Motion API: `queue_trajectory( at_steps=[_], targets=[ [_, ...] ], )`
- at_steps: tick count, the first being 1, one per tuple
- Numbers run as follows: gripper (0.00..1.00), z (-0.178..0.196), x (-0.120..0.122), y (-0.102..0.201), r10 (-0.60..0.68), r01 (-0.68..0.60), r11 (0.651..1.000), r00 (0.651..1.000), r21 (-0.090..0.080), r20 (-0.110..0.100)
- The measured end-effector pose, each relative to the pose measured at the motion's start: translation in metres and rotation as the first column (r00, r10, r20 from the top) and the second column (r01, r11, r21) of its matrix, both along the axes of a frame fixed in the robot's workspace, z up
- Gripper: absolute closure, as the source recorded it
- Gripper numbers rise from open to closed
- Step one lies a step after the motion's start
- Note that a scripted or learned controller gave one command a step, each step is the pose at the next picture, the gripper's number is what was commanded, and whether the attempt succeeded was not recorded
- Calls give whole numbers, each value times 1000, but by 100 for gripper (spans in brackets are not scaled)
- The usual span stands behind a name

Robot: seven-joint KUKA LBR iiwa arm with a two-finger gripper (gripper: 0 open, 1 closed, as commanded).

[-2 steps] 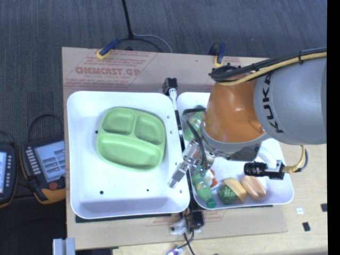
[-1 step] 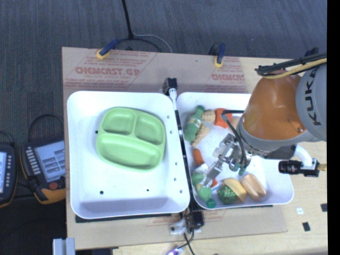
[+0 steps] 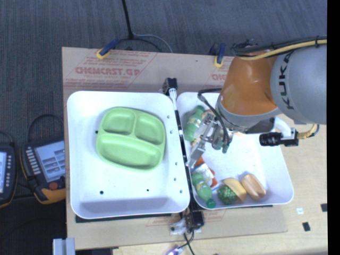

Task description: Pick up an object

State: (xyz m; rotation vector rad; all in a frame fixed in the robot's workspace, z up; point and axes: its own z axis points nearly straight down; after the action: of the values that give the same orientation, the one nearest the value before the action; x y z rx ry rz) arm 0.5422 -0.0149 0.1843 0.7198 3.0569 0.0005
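Now the grey arm with its orange band reaches in low over the right-hand shallow white bin [image 3: 284, 187], and its two-finger metal gripper [image 3: 208, 137] hangs near that bin's left wall. Whether its jaws stand apart or together I cannot tell from here; the metal parts blur into one another, and nothing is plainly caught in them.

Just behind the gripper, partly under the wrist, lies a clear plastic bottle with a green cap [image 3: 193, 119]. Just below the tool lies a second small bottle with a green label and a red-orange patch [image 3: 202, 178]. Further along the near wall sit a dark green knobbly toy vegetable [image 3: 227, 195], a yellow wedge-shaped piece [image 3: 234, 186] touching it, and a tan bun-shaped toy [image 3: 254, 186] beside that. Well off to the tool's far side, in the left-hand white bin [image 3: 85, 195], rests a pale green divided plastic tray [image 3: 131, 137].

The nearest candidate seems the bottle by the bin wall. To do it well, I reckon the jaws should straddle the bottle's narrow width, square to its length, and come down clear of the wall, since a round bottle will roll away from an off-centre pinch.
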Motion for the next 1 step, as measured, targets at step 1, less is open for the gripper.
queue_trajectory(
  at_steps=[1],
  targets=[
    [0,0,0,0,0,0,1000,1000,0,0]
  ],
)
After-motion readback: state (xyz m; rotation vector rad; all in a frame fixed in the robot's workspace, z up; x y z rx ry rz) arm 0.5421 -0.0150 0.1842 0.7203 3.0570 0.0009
